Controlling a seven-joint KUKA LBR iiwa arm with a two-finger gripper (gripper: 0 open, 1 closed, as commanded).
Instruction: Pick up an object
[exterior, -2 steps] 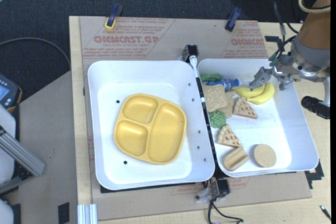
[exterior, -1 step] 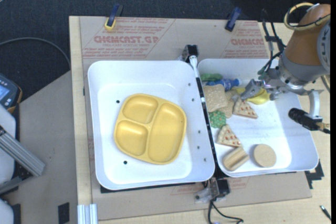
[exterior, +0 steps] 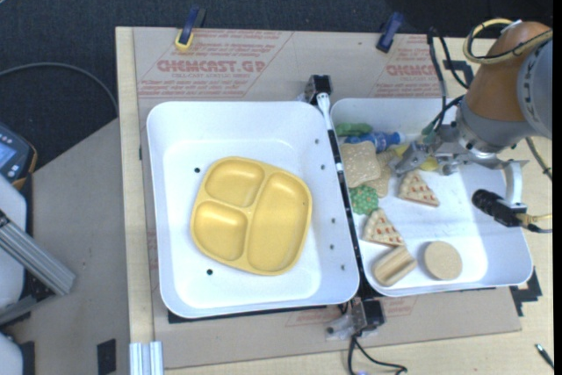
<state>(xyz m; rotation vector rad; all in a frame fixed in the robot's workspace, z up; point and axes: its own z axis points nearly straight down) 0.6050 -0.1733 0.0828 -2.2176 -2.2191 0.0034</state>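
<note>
Landmark = yellow divided plate (exterior: 251, 213), which sits alone in the left bin (exterior: 167, 189), roughly centred, three compartments up.

Right bin (exterior: 500, 263) lies just right of the plate's bin, the two rims touching along a shared edge. All the pickable stuff is in there. Nearest the plate: square cracker (exterior: 359, 162) w/ a green leafy piece (exterior: 363, 199) just below it. Further from the plate & toward the back: green item (exterior: 354, 133) and blue item (exterior: 384, 139) side by side, touching. Right of the plate, near its mid-height: one pizza-like wedge (exterior: 420, 190). A second wedge (exterior: 382, 228) is closer to the plate, lower down. Toward the front, right of the plate's lower edge: tan bread roll (exterior: 392, 264), tilted, and a round cookie (exterior: 442, 260) just beside it, apart.

Arm (exterior: 505, 92) comes in from far right of the plate, orange band up top. Claw (exterior: 420, 155) is low over the right bin's back half, between the cracker and the upper wedge, just above that wedge. Can't tell if its jaws are apart or together – metal parts blur together. Nothing visibly held.

Table (exterior: 263, 66) under both bins carries brown printed board; a yellow clamp (exterior: 187, 31) and a blue clamp (exterior: 389, 32) sit on its back edge, behind the plate.
</note>
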